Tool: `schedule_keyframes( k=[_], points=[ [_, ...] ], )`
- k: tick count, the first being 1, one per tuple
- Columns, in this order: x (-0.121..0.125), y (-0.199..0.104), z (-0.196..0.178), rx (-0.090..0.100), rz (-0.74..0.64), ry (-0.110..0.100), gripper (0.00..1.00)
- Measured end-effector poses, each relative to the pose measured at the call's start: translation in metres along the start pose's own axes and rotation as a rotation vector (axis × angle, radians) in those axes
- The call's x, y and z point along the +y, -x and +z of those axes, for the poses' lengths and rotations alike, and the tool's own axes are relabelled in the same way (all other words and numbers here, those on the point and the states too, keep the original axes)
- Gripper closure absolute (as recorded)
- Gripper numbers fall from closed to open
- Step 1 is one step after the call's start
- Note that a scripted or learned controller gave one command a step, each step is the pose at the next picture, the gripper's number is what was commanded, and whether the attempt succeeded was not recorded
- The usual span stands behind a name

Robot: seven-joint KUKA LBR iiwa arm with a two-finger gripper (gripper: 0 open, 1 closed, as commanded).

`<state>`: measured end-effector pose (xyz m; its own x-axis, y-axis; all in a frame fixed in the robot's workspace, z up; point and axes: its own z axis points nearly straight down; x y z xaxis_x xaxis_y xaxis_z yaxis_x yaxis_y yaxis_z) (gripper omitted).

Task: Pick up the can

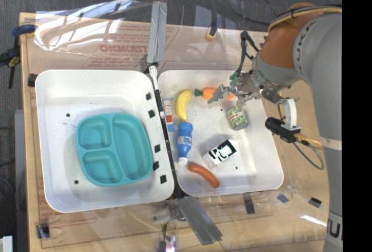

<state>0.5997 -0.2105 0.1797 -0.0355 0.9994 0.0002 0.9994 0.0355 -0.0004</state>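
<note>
The hand is hovering at the right bin's twelve o'clock edge; its opening is unclear. The can is lying just below, at five o'clock from it.

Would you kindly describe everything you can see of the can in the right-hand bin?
The can is a small cylinder with a green, speckled label and a paler, metallic-looking end, lying tilted on the floor of the right bin in its upper right part. The pincer sits right above it, at or over its upper end; actual contact cannot be judged. An orange carrot toy lies to its left, apart from it. Nothing else touches it.
</note>
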Motion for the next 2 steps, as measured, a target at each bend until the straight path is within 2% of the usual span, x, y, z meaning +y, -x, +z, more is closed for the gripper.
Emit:
schedule_keyframes(
  k=[1, 2],
  points=[
    [-0.019, -0.002, 0.035, 0.0, 0.024, -0.003, 0.0],
    [-0.024, -0.003, 0.088, 0.0, -0.013, -0.003, 0.0]
  ],
)
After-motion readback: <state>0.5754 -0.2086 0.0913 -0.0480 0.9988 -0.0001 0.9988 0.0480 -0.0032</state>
